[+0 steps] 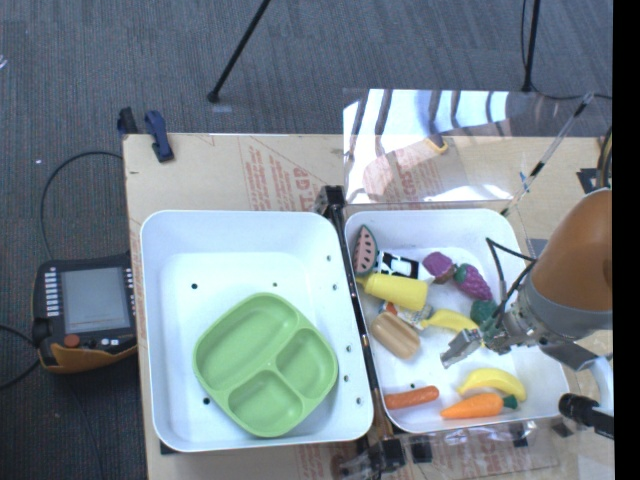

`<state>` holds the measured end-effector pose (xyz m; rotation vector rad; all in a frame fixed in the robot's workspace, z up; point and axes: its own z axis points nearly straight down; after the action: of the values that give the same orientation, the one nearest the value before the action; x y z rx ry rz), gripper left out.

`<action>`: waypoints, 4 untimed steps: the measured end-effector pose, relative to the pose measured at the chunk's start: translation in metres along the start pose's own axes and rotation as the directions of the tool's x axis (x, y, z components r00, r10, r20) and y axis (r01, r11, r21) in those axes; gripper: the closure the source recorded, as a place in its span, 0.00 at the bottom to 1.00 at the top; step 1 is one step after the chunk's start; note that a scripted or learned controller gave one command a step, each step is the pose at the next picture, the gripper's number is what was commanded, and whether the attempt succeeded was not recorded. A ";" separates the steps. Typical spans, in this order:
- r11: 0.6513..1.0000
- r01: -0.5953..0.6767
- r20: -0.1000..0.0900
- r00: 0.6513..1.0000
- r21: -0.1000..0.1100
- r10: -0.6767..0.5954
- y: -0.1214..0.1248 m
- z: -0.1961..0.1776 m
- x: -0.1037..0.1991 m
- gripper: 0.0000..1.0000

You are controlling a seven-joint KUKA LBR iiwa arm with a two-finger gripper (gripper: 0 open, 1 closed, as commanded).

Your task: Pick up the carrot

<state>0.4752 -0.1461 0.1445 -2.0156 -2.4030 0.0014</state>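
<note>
Carrot [473, 406] lies nearest the lens, orange with a green tip, flat along the front wall of the right bin [520, 230]. Just to its left is a second orange stick [412, 398], no green on it; could be a sausage or another carrot, hard to say from this height. I take the green-tipped one as my target.

My gripper [463, 348] hangs over the middle of the right bin, above and slightly behind the carrot, well clear of it. Nothing is between the fingers; whether they are spread or closed I cannot tell, the wrist blocks them.

Why the toys sit as they do: loose heap, apparently tipped in, most crowding the bin's centre. The carrot against the front wall leaves little room on that side for a finger.

Count, right bin: one carrot, one orange stick, two bananas [492, 380] [449, 320], one corn cob [397, 290], one hot dog bun [396, 335], one melon slice [364, 250], two purple fruits [438, 264] [473, 281].

Left bin [160, 268]: one green divided plate [266, 364], three compartments, placed as a drop spot, I judge.

Counter [240, 173]: two bins.
</note>
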 end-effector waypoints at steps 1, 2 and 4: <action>0.935 0.354 -0.003 0.935 0.002 -0.354 -0.008 0.059 -0.039 0.00; 0.914 0.405 0.001 0.914 -0.002 -0.405 -0.007 0.031 -0.050 0.00; 0.842 0.539 -0.003 0.842 0.001 -0.539 0.003 0.057 0.014 0.00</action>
<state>0.4752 -0.1318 0.0876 -1.2587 -2.8693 -0.0020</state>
